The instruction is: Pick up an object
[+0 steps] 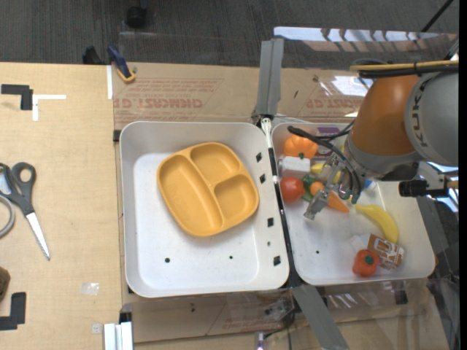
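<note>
My gripper (321, 199) hangs low in the right bin (321, 265), over a cluster of toy foods near the bin's left wall. Right beside it lie a red tomato (291, 189) and an orange carrot (338, 203), with a small green and yellow piece (317, 188) partly under the gripper. An orange pepper (299, 146) and a white block (295, 165) sit just behind. A yellow banana (384, 222) lies to the right. I see nothing lifted off the bin floor.
The left bin (146, 261) holds a yellow divided plate (208, 187). An orange round fruit (365, 263) and a brown packet (388, 251) sit at the right bin's front right. Scissors (28, 206) lie on the bench, far left.
</note>
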Controlling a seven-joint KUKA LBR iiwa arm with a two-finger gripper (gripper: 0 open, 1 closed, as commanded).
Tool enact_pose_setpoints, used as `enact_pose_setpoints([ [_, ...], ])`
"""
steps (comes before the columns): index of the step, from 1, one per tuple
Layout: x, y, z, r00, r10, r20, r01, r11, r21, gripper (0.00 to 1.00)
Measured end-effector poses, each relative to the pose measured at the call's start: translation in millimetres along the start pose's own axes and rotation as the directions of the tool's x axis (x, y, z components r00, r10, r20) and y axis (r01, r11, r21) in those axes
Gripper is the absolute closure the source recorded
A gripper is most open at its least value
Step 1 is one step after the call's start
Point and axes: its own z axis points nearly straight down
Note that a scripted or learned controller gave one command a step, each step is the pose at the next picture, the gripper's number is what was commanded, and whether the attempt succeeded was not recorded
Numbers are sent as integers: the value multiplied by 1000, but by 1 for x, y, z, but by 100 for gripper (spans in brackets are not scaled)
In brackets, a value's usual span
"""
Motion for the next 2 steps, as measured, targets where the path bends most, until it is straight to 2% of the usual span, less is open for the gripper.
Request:
enact_pose_setpoints([
  [1, -1, 1, -10, 1000, -3, 6, 3, 1000, 0, 100],
  [2, -2, 62, -125, 996, 89, -3, -89, 996, 2, 100],
])
